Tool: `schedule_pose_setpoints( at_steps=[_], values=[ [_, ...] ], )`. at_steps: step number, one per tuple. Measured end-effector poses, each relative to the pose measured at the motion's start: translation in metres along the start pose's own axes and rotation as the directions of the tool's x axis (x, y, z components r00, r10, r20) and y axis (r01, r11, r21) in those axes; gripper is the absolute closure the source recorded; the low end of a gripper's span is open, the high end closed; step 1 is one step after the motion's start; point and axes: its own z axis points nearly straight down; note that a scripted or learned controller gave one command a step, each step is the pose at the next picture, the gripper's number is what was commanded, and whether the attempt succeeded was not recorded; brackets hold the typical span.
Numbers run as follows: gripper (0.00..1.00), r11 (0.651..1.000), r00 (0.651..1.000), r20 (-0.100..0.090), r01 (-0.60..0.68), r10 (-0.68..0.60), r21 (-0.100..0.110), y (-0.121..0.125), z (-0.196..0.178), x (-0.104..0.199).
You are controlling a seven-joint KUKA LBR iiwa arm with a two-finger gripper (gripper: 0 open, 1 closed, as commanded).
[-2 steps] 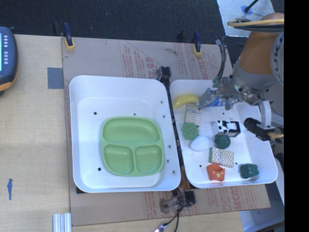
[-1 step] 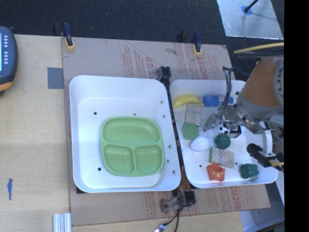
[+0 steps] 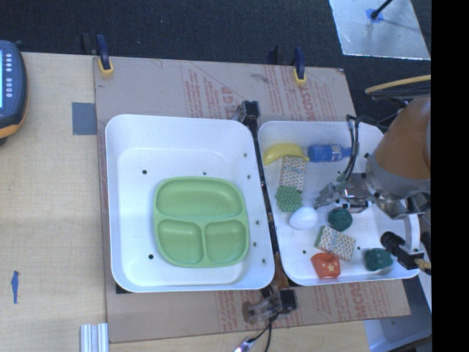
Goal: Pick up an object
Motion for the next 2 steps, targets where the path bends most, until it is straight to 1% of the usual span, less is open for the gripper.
schedule_pose_setpoints(
  at_steps=[1,2],
  values=[
    [0.00,1.000,1.000,0.001,-0.005,0.005,0.016,0.088,0.007,-0.025],
    [0.00,0.999,1.000,-0.011,-0.009,0.010,0.049,-0.003,0.013,-0.004]
  ],
)
